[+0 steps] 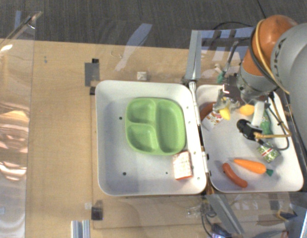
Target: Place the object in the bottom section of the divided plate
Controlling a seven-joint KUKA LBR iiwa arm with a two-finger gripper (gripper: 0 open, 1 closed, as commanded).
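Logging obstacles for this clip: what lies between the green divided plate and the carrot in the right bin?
In the camera view, between the green divided plate and the carrot lie a small white-and-red packet, the bins' adjoining walls and a red sausage.

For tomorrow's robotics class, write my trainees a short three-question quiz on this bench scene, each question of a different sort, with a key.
1. True or false: the green plate lies in the left bin.
2. Which lies nearest the right bin's lower edge? A) carrot B) sausage C) packet
3. Fill in: the pincer is over the ___ bin.

Key: 1 true; 2 B; 3 right.
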